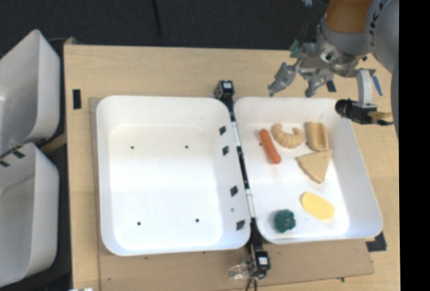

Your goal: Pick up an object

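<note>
my gripper [299,85] open, empty | parked above right bin [356,148] rim | croissant [287,136] closest, probably grabbing that

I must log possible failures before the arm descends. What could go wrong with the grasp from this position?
1. The croissant, bread roll, tan wedge and orange sausage lie close together, so the open gripper may nudge a neighbour.
2. The gripper hangs over the right bin's far rim and might strike it.
</note>
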